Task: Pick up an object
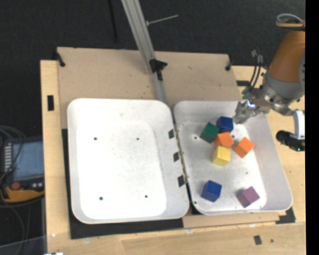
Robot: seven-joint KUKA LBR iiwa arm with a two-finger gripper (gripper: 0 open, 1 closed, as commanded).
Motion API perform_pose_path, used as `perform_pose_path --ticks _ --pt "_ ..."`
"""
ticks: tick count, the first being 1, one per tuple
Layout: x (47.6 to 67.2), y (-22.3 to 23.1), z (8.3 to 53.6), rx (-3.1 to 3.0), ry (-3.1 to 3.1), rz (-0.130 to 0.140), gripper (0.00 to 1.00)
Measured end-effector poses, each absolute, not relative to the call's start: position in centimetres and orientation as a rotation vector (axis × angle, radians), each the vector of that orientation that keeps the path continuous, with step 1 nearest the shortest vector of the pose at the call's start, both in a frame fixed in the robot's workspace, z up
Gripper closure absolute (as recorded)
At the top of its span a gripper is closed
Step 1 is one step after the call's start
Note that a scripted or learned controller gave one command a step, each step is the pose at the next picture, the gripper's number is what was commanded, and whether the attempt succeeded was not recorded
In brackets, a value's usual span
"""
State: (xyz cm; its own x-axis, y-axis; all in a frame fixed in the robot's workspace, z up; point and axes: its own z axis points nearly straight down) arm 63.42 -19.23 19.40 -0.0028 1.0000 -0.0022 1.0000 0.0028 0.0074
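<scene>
- The gripper is seen just right of the blue cube, slightly behind it.
- Whether it is open or closed cannot be told.

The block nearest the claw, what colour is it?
Blue, seen in the camera view, beside the claw.

the wooden bench bears two shallow white bins side by side: left bin, right bin.
</scene>
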Motion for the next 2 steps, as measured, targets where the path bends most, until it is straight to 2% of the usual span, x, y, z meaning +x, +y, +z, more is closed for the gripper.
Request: perform_pose_path --ticks 1,2 --pt "63.6 -19.4 24.1 2.211 2.222 0.005 1.0" --pt "63.5 -19.5 20.1 2.218 2.224 -0.004 1.0"
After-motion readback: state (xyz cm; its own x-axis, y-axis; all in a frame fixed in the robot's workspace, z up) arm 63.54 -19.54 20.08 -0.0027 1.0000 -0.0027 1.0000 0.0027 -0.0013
